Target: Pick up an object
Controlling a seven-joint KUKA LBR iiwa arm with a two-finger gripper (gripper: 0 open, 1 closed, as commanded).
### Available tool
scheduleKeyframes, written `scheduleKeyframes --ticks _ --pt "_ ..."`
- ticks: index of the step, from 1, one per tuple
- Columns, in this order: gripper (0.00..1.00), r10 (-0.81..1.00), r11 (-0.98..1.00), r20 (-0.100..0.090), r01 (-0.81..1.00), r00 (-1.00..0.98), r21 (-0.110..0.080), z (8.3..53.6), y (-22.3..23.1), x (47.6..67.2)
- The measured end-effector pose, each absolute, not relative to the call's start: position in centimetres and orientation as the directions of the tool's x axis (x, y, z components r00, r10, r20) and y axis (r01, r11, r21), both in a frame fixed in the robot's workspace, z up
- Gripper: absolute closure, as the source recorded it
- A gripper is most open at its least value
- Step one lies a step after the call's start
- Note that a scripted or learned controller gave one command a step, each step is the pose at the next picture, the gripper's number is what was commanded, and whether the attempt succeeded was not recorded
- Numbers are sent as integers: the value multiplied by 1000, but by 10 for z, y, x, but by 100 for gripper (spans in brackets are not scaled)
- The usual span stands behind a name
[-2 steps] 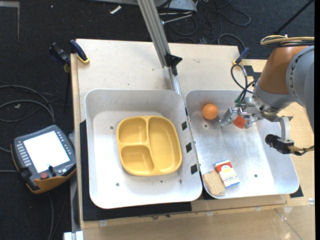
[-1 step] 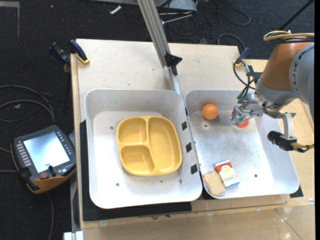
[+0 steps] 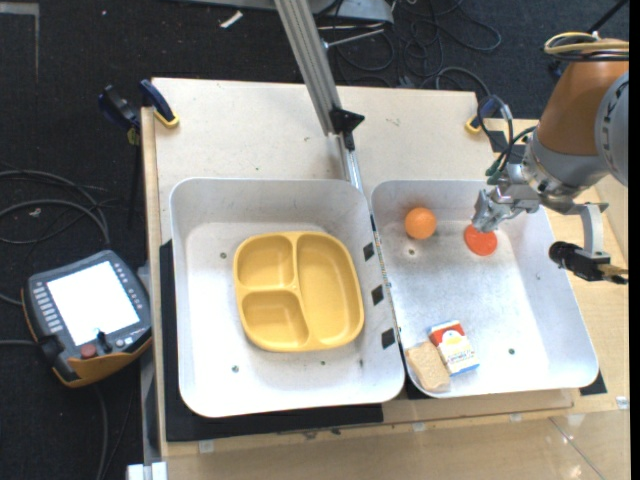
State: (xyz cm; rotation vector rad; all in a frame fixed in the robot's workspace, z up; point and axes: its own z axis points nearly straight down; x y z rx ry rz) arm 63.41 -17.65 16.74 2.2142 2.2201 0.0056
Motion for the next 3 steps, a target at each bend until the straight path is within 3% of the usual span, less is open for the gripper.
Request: scheduleKeyframes --ticks 2,3 --pt "100 1000 3 -3 1000 -3 8 274 -186 634" --pt "100 1000 8 2 1000 -8 0 270 -131 638"
